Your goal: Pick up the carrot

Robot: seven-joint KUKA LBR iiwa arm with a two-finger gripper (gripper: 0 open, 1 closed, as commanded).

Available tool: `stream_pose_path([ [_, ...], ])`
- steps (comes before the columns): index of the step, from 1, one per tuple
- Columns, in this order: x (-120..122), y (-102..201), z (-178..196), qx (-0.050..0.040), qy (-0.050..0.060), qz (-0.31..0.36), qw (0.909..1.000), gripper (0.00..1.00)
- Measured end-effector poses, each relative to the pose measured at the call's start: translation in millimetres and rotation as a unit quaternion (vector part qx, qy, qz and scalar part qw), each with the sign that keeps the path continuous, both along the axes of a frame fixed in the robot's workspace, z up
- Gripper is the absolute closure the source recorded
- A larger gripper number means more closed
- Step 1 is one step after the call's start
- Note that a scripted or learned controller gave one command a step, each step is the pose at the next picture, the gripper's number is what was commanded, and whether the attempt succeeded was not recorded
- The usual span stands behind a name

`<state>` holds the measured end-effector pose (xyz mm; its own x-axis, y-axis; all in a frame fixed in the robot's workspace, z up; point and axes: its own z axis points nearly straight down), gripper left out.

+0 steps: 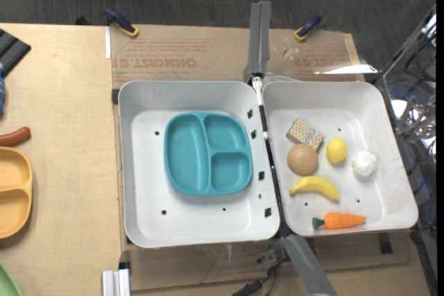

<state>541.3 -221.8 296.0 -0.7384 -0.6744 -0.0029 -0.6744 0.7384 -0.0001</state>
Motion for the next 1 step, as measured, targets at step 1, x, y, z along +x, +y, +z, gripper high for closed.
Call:
stream_pose_path([
  [1,111.3,45.9,-64.0,0.0007,-0.001,-0.009,1.0,1.0],
])
